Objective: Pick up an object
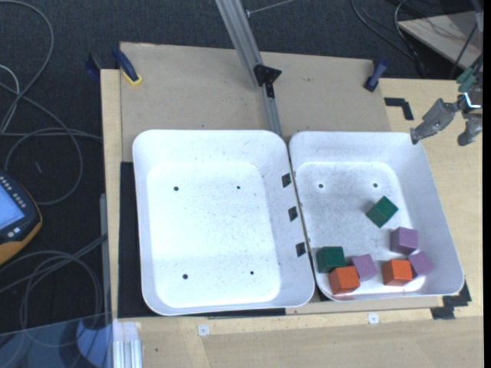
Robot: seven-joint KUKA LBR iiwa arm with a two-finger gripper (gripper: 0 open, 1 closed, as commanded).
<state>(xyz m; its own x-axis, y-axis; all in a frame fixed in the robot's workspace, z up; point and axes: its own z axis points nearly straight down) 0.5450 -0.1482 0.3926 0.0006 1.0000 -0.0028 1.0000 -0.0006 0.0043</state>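
- The left bin (207, 228) sits on the desk (192, 90) with nothing in it that I can make out; it plays no part in the pick as things stand
- The right bin (345, 167) holds every candidate: a dark green block (331, 257) at the near left, an orange block (344, 279) touching it just in front, a purple block (364, 266) beside those, a second orange block (397, 271) further right, two more purple blocks (404, 239) (420, 263) near the right wall, and a lighter green block (381, 211) lying alone, tilted, toward the middle
- All of these rest on the bin floor, so I judge the task barely begun: nothing has been lifted, and the approach, the descent, the grasp and the raise are all left
- The gripper (447, 126) hangs at the far right, off the bin's back right corner and well apart from the blocks; its two fingers stand spread with a clear gap between them, and there is nothing in that gap and nothing touching them
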